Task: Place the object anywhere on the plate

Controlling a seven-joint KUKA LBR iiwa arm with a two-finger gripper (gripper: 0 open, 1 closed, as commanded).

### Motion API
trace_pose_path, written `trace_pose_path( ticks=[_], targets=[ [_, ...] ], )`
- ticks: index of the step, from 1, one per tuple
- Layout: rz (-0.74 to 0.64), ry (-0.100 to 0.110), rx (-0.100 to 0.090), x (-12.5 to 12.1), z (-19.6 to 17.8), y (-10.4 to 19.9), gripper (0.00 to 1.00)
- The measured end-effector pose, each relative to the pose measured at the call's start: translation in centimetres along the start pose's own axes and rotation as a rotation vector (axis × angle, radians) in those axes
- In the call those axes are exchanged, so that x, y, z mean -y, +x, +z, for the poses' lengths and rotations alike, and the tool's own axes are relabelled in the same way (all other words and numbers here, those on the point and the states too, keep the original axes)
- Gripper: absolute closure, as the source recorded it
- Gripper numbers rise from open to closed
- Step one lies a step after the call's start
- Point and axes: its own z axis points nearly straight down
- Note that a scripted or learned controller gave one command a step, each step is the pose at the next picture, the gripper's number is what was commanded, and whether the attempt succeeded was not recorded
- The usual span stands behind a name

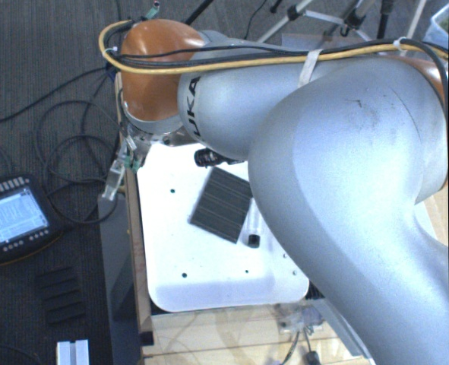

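Jaws hang at the arm's tip, just past the far left corner of the bin (171, 268), over the gap between its left rim and the dark floor (34, 67). They show as a slim pale and green tip, tilted down and to the left. From this angle I cannot tell whether they are spread or pressed together, and I see nothing pinched in them.

The arm (346, 173) comes in from the right and covers most of that side, a thick, smooth, rounded grey tube with a dull metallic sheen. It bends at a big elbow and runs left to the band (156, 48), a glossy orange dome with the wrist below it pointing down at the bin's far corner.

The bin is shallow, white and smooth, with rounded corners and a few small dark specks on its bottom. Its right part is hidden under the arm. It sits on the bench (209, 333), pale wood showing along the near edge.

The slab (221, 204) is a flat, dark grey rectangle with fine parallel ribs across its top. It lies flat in the bin, turned at a slant, toward the far right of the part that shows, with its right edge close to the arm's outline. It is to the right of the jaws and nearer, well apart from them.

On the floor to the left lies a pendant (11, 217) with a lit screen, among looping black cables (64, 154).
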Motion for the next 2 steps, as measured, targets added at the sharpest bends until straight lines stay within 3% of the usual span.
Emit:
trace_pose_path(
  ticks=[1,2],
  targets=[
    [-0.022,-0.011,0.007,0.8,1.3,0.7,0.0],
    [-0.397,-0.012,0.013,2.0,4.0,-0.2,0.0]
  ],
)
